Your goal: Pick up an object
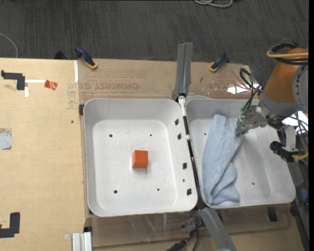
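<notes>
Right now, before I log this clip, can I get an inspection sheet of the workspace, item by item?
Surface: cardboard-covered bench bearing two shallow white bins, left bin and right bin, side by side.
Job's things: orange block near the middle of the left bin; light blue towel crumpled along the right bin's left side.
Clutter: two clamps at the cardboard's far edge.
Grippers: gripper low at the towel's upper right edge; hold not confirmable.
Cables: wires looping beside the wrist; a cable on the floor beyond.
Surroundings: dark carpet.
</notes>
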`<action>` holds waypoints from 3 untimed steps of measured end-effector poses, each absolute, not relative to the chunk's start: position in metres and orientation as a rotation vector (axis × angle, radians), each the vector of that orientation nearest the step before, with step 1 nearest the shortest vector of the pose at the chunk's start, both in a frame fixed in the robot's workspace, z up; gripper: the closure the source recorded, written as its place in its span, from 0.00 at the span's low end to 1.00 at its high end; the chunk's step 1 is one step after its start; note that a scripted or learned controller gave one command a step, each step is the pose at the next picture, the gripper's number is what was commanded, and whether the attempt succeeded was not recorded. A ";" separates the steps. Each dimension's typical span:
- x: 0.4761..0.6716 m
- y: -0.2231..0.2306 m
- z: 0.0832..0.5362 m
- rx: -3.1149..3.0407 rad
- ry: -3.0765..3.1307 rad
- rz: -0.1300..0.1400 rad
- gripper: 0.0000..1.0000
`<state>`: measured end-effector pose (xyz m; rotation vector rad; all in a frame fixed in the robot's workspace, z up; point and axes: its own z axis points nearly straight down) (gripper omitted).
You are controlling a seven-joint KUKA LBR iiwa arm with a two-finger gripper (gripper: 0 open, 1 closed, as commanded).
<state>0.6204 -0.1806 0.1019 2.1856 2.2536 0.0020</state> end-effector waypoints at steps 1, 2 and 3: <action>0.625 -0.179 0.093 2.058 2.370 0.000 1.00; 0.628 -0.170 0.184 2.029 2.394 0.000 1.00; 0.607 -0.193 0.256 1.863 2.527 -0.002 1.00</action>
